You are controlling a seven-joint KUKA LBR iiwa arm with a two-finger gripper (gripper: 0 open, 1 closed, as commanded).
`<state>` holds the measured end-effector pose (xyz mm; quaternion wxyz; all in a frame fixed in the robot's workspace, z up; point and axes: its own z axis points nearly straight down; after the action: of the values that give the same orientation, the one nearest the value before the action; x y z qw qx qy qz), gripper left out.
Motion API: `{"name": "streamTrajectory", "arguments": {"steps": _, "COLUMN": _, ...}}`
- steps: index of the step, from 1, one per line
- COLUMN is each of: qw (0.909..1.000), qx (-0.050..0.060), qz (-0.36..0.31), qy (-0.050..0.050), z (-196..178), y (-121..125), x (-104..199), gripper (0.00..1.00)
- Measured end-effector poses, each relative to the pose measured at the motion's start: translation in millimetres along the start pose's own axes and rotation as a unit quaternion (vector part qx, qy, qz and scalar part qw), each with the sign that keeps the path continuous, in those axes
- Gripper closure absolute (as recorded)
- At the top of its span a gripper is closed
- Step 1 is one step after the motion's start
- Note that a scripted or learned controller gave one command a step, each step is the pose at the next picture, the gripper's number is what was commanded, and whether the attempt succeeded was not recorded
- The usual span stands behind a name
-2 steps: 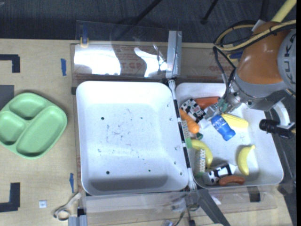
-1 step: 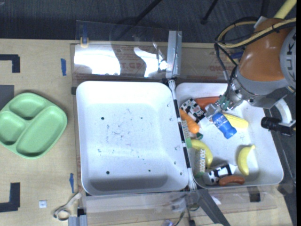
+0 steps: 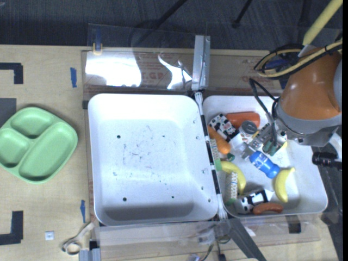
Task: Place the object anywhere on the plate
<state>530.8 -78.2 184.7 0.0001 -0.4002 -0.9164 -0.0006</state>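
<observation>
The green divided plate (image 3: 37, 144) lies on the wooden bench at the far left, outside both bins. My gripper (image 3: 263, 140) is down in the right bin (image 3: 311, 192), among a heap of small toys. Directly beneath and beside it lie a blue bottle (image 3: 266, 164) and a small white piece (image 3: 238, 143). Close by are a black-and-white cow toy (image 3: 222, 125), an orange carrot (image 3: 243, 116), two yellow bananas (image 3: 284, 182) (image 3: 235, 174) and a red sausage (image 3: 267, 207). The wrist hides what lies right under the gripper.
The large left bin (image 3: 147, 156) lies between the plate and the right bin. A clear plastic wall (image 3: 141, 61) and a metal post (image 3: 200, 61) stand behind the bins. Black tape marks (image 3: 13, 72) and scissors-like handles (image 3: 76, 242) lie on the bench.
</observation>
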Motion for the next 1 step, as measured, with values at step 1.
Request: {"name": "streamTrajectory", "arguments": {"steps": 1, "qw": 0.9880, "qx": -0.002, "qz": -0.154, "qy": -0.003, "z": -1.2, "y": 55.9, "x": -57.6, "gripper": 1.00}}
